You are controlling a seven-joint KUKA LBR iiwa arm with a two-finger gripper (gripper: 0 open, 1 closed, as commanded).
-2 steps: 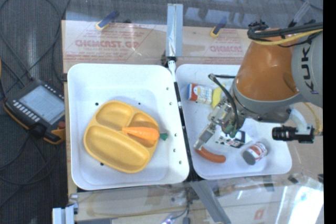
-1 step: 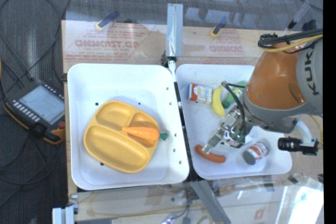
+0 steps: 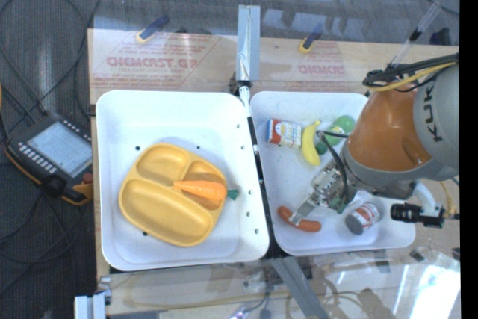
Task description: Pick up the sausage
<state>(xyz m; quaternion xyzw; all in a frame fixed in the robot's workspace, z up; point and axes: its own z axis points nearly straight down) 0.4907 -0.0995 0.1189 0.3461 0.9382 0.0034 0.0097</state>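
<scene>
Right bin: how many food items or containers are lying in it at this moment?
5 visible: sausage near the front by the claw, can front right, carton at the back, banana beside it, green item partly under the arm, which may hide more.

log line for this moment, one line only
task: pick up sausage | gripper at sausage, right bin | lifted: no | carrot on yellow plate, left bin

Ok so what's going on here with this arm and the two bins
The grey and orange arm reaches into the right bin, and its gripper is down at the sausage near the bin's front. A can, a banana and a small carton lie nearby. The left bin holds a yellow divided plate with a carrot.
</scene>
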